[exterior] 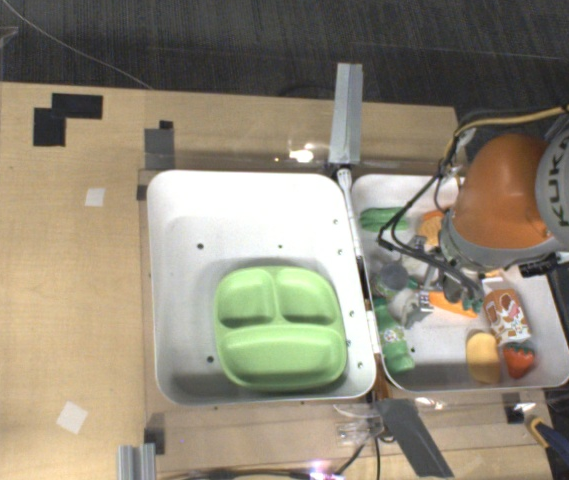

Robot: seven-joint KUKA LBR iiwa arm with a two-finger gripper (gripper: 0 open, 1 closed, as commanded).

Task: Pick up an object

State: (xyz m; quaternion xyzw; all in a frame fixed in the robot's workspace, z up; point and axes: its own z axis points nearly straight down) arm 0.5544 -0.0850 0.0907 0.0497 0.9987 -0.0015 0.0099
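Objects to pick: a loose heap in the right bin (554, 373). Among them an orange carrot-like piece (451, 306), a yellow lemon-like piece (482, 356), a red strawberry-like toy (519, 360), a small printed carton (505, 315), and green items (396, 346) by the bin's left wall. Other pieces lie under the arm and are too hidden to name.

Gripper: the gripper (419, 303) is low in the right bin, in the middle of the heap, just beside the orange piece and the green items. I cannot tell how wide it stands or whether anything is in it; dark cables and the wrist cover that spot.

Arm: the arm (499, 193), with its orange band, leans in from the right and hangs over the back half of the right bin.

Progress: judged from this, the reach into the bin is made, but no object is seen lifted clear. Everything visible rests on the bin floor. The grasp and the lift appear to be left to do, or at least unconfirmed.

Left bin: the left bin (179, 208) holds a green divided plate (279, 326), lying flat toward the front, well apart from the gripper.

Bench: the wooden bench (54, 298) bears both bins side by side, touching along a middle divider.
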